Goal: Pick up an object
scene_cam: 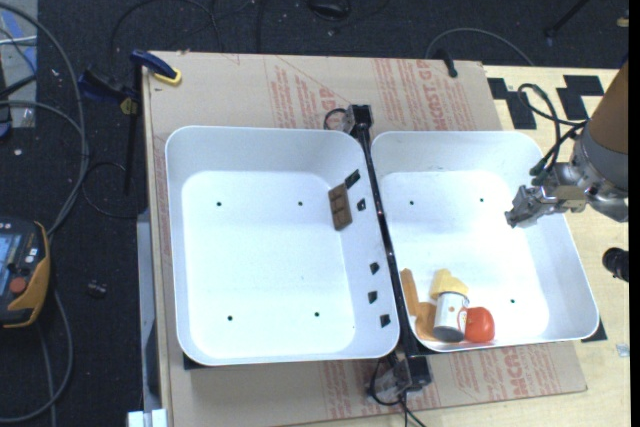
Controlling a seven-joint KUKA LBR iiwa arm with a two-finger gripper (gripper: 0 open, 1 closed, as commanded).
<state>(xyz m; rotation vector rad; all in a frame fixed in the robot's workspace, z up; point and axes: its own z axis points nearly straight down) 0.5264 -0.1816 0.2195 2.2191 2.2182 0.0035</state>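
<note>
The worktop (260,85) is a cardboard-covered board carrying two shallow white bins side by side, so that things can be lifted from one and dropped in the other. The left bin (200,245) has little in it: a small brown block (341,207) lies against its right wall, tilted up the slope as if it slid or was dropped there. The right bin (520,155) holds the things worth picking, and they have gathered in its near left corner, where the sloped walls funnel loose items. There a white cylinder with a yellow top (450,307) lies on its side, a red ball-like object (480,324) touches its lower right side, and an orange stick-shaped piece (414,298) rests along the divider just beside them. Packed together like this, they would be awkward to take singly.

The arm (610,140) reaches in from the right edge, its wrist bent down over the right bin's far right wall. The gripper (522,211) hangs above bare bin floor, well apart from the cluster and farther back from it. Whether the fingers are spread or closed I cannot tell; they appear as a small dark shape, and nothing can be seen between them. By my judgement the pick has not begun: the arm would need to travel toward the near left corner.
</note>
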